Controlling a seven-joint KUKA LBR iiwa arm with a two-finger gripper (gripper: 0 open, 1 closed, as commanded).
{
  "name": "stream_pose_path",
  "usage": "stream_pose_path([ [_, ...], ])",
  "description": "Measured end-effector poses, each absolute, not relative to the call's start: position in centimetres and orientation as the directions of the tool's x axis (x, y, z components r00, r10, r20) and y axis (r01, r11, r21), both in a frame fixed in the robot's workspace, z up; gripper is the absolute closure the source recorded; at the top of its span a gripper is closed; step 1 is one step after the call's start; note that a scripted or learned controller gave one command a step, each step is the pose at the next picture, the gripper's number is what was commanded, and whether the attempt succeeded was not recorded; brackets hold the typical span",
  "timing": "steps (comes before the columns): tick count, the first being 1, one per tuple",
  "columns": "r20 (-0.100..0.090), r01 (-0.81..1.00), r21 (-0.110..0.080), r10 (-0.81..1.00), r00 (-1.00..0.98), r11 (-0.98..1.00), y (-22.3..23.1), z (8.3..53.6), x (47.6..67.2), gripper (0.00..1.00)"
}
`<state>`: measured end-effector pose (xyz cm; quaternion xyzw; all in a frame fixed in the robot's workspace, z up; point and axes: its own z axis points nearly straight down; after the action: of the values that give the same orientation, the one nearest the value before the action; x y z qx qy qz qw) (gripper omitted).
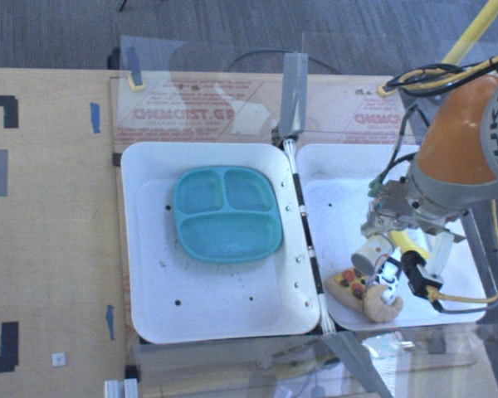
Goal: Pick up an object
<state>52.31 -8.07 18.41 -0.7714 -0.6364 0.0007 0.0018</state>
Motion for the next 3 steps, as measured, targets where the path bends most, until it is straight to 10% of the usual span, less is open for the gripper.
stream_pose_path([
  [1,0.000,0.932,-0.001,0.932,0.362,-0.362,-9.8,9.5,53.8,1.00],
  [2,0.000,0.932,-0.001,0.932,0.362,-0.362,-9.8,9.5,53.8,0.00],
  [3,0.001,0.972,0.019,0.972,0.233,-0.233,-11.5,9.1,48.6,0.00],
])
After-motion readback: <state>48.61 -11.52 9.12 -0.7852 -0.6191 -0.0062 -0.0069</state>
